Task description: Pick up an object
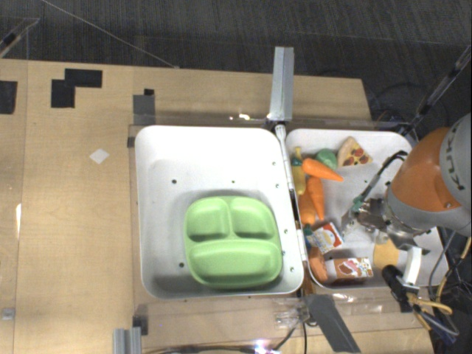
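I see the arm (431, 175) over the right bin (383, 135), its tool (366, 216) low beside a small packet (324, 237) and the carrots (317, 183); whether it grips anything I cannot tell. A green tray (232, 240) lies in the left bin (158, 198).

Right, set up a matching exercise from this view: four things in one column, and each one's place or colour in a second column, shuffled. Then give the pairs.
Things:
1. green divided tray
2. pizza slice toy
3. carrot
4. arm's orange band

Places or colours:
A. far corner of the right bin, beside its rim
B. lying in the left bin
C. above the wrist, over the right bin's right side
D. orange, with a green top, in the right bin

Pairs: 1-B, 2-A, 3-D, 4-C
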You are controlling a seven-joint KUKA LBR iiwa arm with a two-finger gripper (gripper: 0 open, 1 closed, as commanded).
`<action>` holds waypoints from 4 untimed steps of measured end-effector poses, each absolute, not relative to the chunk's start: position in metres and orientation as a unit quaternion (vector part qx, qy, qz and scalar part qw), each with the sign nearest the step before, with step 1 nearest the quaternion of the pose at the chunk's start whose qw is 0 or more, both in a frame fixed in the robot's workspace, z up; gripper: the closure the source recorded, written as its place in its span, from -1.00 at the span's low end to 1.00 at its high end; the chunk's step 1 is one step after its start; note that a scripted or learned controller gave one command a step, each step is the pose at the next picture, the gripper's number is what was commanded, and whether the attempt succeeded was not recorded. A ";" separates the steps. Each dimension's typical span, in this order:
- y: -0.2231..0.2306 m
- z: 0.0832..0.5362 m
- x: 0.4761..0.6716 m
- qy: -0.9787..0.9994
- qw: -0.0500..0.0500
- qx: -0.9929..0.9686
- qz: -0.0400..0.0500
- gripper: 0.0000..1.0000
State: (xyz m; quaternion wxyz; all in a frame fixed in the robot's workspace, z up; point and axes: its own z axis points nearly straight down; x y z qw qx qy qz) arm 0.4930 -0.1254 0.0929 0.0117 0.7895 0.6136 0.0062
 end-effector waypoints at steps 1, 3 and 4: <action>-0.099 0.116 0.541 0.704 0.001 0.710 0.002 -1.00; -0.097 0.198 0.524 0.652 0.001 0.758 0.001 -1.00; -0.105 0.133 0.576 0.697 0.001 0.717 0.001 -1.00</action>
